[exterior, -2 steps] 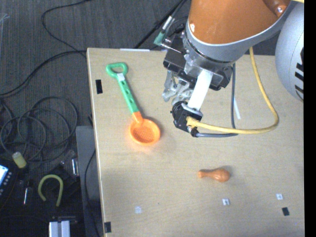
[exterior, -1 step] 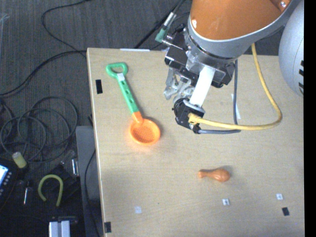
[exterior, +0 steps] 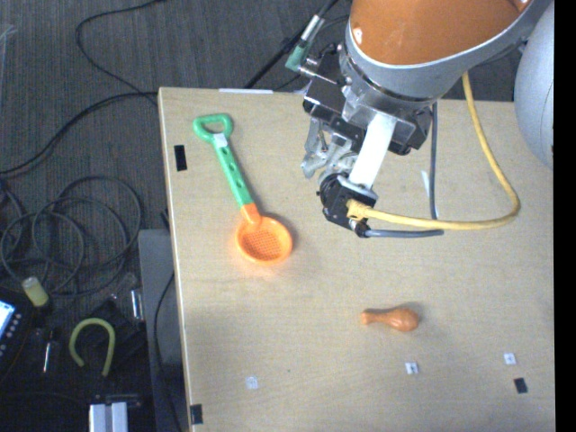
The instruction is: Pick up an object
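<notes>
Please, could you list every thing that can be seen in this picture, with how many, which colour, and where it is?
Strainer spoon: one, green handle with orange round head, left part of the board.
Small pear-shaped object: one, orange, lower middle of the board, lying alone.
Board: one, light tan, bearing both objects.
Black cables: several, on the dark floor left of the board.
Yellow cable: one, looping from the arm over the board's right part.
Arm: one, orange band and grey, upper right.
Gripper: one, metal, above the board's upper middle, right of the spoon.
</notes>
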Available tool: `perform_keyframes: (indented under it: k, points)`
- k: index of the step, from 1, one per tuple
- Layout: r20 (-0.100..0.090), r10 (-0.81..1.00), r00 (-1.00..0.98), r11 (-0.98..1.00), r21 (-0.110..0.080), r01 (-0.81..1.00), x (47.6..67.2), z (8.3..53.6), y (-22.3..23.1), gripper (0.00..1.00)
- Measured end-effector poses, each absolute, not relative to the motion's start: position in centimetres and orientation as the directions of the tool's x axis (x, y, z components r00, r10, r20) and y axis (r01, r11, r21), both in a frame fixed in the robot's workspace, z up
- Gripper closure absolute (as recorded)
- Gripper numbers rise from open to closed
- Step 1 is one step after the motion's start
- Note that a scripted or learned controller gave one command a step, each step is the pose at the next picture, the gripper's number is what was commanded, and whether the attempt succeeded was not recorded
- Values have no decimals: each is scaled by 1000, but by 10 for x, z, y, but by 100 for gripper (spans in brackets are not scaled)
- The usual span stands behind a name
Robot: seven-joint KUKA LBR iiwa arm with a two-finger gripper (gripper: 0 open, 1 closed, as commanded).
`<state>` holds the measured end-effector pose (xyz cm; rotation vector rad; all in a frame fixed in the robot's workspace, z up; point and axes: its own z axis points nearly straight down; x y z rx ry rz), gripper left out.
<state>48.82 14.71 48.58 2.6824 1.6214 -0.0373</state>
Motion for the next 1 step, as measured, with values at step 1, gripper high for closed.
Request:
perform_keyframes:
  k: [1]
  points:
    - [-28, 884, 466, -467, -8, 884, 489, 494, 147, 100]
